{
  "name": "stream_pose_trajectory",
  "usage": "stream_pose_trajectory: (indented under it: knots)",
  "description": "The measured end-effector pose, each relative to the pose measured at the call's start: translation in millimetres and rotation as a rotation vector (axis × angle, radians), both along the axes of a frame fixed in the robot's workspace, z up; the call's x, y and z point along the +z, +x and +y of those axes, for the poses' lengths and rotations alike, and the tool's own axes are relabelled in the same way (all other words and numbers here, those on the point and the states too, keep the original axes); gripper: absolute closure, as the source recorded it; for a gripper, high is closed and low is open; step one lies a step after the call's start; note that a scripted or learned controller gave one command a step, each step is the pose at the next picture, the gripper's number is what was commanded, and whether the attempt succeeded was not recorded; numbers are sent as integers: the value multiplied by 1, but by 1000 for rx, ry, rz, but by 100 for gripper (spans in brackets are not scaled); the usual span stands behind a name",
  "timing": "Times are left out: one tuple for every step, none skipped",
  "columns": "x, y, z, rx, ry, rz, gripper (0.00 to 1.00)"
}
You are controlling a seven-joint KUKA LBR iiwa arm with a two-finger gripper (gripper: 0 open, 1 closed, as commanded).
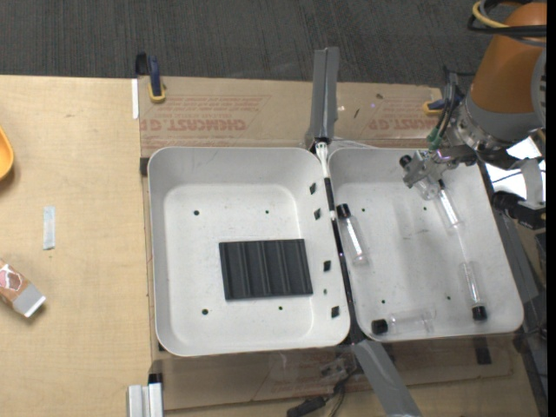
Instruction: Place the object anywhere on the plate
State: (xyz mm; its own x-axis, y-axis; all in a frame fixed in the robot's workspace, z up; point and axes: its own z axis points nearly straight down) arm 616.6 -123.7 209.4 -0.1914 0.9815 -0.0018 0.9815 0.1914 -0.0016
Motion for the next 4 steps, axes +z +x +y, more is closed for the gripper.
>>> stream_pose_trajectory:
  knots:
    - [11,-36,82,-121,1,1,100]
    - [-20,-84,144,-38,1,3,100]
    - [-9,-140,185,118,1,3,100]
    - [14,-139,234,294,1,1,100]
